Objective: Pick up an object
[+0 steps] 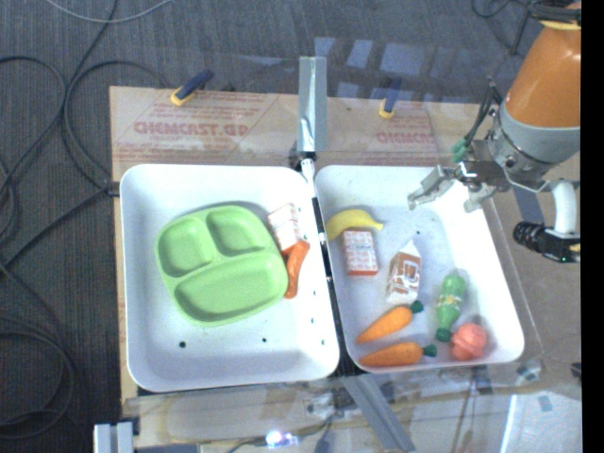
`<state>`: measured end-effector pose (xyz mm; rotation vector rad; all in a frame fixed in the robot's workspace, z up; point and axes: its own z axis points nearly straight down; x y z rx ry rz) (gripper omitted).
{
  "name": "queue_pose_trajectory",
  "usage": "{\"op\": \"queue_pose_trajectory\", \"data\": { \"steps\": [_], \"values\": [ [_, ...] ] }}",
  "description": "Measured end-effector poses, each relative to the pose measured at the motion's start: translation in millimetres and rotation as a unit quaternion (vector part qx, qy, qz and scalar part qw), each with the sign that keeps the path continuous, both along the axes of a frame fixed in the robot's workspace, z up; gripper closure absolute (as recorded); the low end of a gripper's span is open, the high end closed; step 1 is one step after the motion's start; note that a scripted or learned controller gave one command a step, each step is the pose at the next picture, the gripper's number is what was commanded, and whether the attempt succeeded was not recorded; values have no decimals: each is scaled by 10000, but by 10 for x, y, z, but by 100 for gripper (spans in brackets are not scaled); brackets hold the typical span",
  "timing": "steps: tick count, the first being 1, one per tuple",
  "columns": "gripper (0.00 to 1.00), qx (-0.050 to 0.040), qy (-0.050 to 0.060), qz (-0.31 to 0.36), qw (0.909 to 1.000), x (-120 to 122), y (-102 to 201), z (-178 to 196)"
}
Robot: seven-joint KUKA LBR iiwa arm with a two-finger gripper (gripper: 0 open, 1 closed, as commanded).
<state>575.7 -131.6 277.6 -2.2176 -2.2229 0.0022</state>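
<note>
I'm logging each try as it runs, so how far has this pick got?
Done: nothing looks picked yet. The banana, carrots, green bottle and the other items lie in the right bin. In hand: the gripper hangs over that bin's upper right corner, open, with nothing between its fingers. Left: choosing an item, coming down on it, closing and lifting.

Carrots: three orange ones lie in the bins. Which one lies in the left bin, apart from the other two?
The carrot leaning against the green divided plate, beside the bin's right wall. The other two lie together in the right bin.
</note>
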Motion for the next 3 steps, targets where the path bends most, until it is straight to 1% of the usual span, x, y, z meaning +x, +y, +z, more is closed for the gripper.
{"op": "queue_pose_trajectory", "data": {
  "steps": [1,2,3],
  "values": [
    [0,-13,-77,289,9996,-297,0,-1759],
    [100,-2,-69,288,9996,-296,5,-1676],
    [100,-5,6,67,10000,197,822,-949]
  ]
}}
